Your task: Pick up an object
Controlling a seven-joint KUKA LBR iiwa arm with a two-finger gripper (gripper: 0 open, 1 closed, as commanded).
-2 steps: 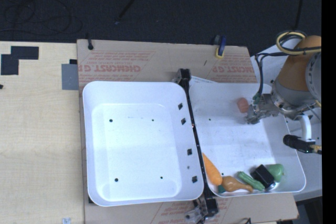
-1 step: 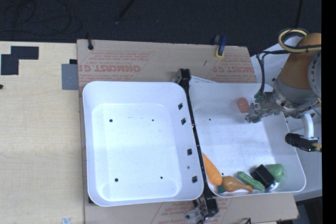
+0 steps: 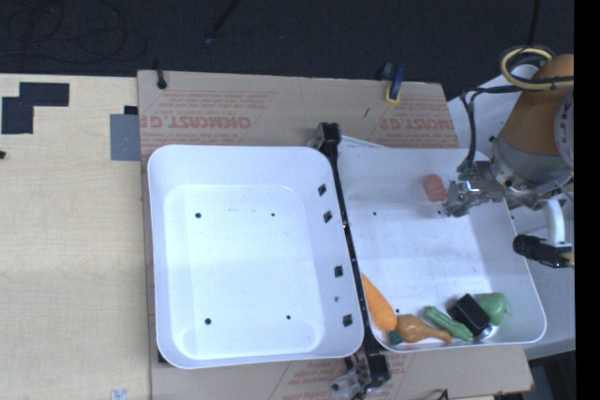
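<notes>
Claw sits low in the right bin, just beside a small pink block; finger state can't be told. Carrot, green pieces and a black object cluster at the bin's near edge.

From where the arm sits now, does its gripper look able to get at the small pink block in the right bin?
Probably yes. The gripper hangs just right of the small pink block, over bare floor of the right white bin. Nothing lies between them; the orange carrot-shaped toy and other items sit in the near corner.
</notes>
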